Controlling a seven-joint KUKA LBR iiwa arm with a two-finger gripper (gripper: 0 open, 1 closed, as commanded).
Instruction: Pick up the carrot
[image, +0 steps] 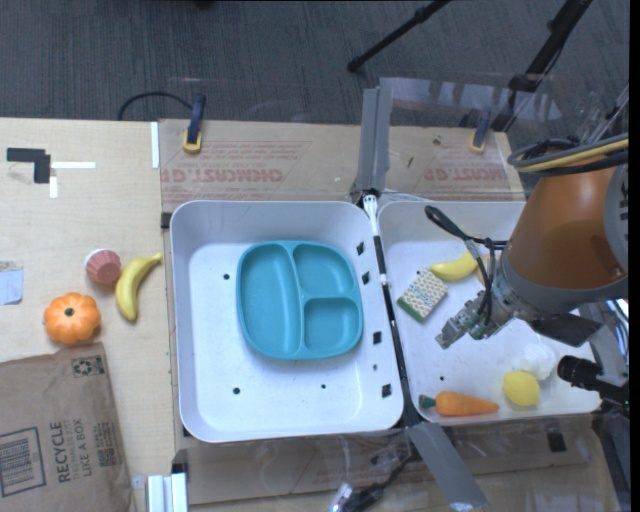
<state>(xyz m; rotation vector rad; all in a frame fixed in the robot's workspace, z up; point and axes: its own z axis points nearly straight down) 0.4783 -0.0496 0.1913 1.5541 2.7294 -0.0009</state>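
Carrot sits at the right bin's front edge, probably light, rigid, slick plastic, so pinch mid-body across its width; can't tell the end effector's state from here.

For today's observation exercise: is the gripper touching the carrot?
Apart. The camera view shows bare white bin floor between the gripper and the carrot.

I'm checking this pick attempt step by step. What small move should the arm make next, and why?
Probably shift the gripper toward the near edge of the right bin and line it up over the carrot. The carrot lies by the bin's near wall beside the lemon, and the gripper sits apart from it, farther back.
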